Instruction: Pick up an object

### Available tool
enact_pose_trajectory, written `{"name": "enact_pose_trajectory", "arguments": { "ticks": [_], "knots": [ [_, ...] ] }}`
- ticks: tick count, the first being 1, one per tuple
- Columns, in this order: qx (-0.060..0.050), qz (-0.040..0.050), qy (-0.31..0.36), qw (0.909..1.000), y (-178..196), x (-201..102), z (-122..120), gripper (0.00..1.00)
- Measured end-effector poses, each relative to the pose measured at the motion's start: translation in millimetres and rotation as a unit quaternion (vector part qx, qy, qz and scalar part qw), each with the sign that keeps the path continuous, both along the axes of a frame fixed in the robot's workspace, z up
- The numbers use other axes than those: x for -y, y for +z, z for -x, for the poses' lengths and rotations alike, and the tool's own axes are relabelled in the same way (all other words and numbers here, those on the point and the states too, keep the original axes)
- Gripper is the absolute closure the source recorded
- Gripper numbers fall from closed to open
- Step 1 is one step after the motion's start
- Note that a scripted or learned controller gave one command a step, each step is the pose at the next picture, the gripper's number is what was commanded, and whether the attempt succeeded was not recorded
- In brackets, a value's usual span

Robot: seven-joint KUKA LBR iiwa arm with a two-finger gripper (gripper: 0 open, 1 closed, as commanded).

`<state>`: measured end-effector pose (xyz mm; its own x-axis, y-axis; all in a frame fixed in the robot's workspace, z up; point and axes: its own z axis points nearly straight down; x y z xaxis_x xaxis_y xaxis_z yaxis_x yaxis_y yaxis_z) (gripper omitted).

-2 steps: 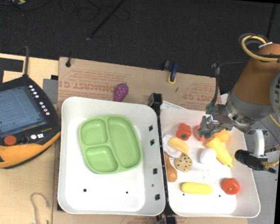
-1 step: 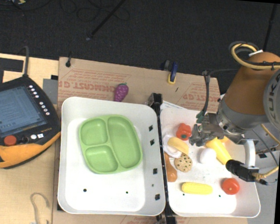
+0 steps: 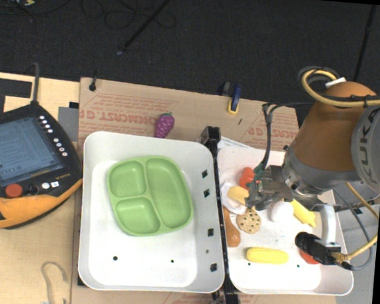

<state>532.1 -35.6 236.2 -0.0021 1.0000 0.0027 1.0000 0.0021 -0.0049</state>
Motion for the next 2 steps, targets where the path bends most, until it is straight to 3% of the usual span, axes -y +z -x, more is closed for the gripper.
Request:
{"name": "enact_pose_trajectory", "arguments": {
  "ticks": [1,2],
  "knots": [
    [-0.001,0.0007,-0.001,1.0000,-19,-15,24,1.00],
    [0.001,0.0014,-0.001,1.0000,-7,-9,13,1.00]
  ]
}}
